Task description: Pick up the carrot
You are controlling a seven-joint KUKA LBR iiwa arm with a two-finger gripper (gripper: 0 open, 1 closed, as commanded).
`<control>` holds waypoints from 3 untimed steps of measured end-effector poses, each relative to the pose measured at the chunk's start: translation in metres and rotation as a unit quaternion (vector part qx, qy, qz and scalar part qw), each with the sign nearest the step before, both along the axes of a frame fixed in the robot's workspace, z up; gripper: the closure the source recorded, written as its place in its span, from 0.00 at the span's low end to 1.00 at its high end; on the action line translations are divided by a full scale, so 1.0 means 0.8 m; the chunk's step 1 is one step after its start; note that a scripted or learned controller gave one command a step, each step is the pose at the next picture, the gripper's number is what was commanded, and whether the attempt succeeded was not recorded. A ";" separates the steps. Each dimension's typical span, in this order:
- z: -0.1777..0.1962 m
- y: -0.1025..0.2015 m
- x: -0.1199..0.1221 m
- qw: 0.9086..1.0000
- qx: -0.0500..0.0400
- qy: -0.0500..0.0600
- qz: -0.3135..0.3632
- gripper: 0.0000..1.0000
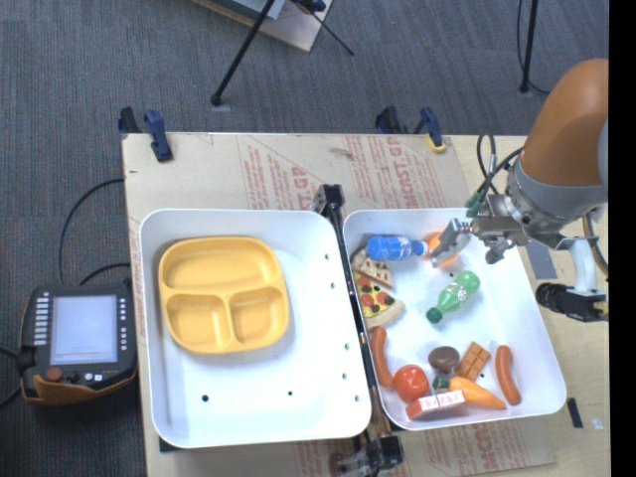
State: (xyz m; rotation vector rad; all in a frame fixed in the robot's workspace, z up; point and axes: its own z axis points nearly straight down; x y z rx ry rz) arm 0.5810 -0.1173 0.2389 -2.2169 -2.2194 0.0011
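Orange is the trouble: the carrot [478,395] lies at the near edge of the right bin [542,331], pressed in among a tomato [410,381], a wrapped red packet [437,403], a brown round piece [444,358] and a waffle-like block [474,360], with a sausage [508,374] just beside its tip. My gripper [452,243] hangs at the far end of that same bin, well apart from the carrot, close to a blue bottle [390,247] and above a green bottle [453,297]. A small orange thing sits right at my fingertips; I cannot tell whether I am pinching it or merely over it, nor whether my fingers are open or closed.

My worry is mistaking that orange scrap for the target, since the colours match. If I do travel to the carrot, the crowding is the next risk: a finger could land on the packet or the waffle block instead of the bin floor, or close on two things together. The carrot tapers, so a grip near its thin end would likely slip. It also lies close to the bin wall, which leaves little room for one finger on that side. The yellow tray [225,293] in the left bin [179,410] is out of my way
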 end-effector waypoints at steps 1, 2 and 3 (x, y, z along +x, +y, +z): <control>-0.095 -0.028 0.077 0.999 0.000 0.003 -0.049 0.00; -0.195 -0.103 0.076 0.999 0.002 0.002 -0.039 0.00; -0.177 -0.105 0.078 0.999 0.001 0.000 -0.039 1.00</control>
